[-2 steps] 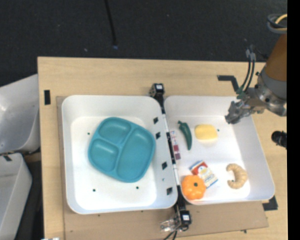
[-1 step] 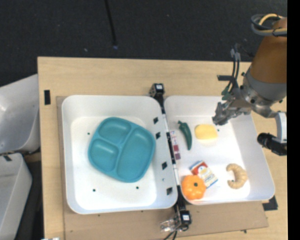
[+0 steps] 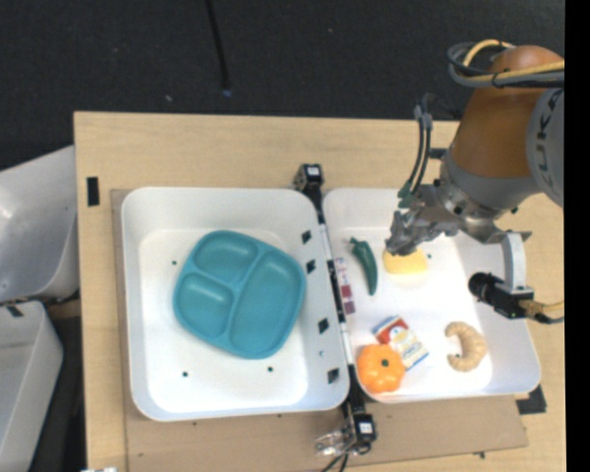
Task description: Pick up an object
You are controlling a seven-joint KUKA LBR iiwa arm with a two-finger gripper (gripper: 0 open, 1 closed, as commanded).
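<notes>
My gripper [image 3: 405,240] hangs over the right bin [image 3: 501,362], directly above a yellow object [image 3: 406,264] that it touches or nearly touches. A green pepper-like piece [image 3: 365,264] lies to the left of it. Toward the front of the bin sit a small red and white carton [image 3: 401,340], an orange pumpkin-like toy [image 3: 380,369] and a tan croissant-shaped piece [image 3: 466,345]. The wrist hides the fingers from this angle.
The left bin [image 3: 147,362] holds a blue divided plate [image 3: 240,292]. A black fitting [image 3: 497,293] on the arm sits over the right bin's right side. A divider with clips [image 3: 331,283] runs between the bins.
</notes>
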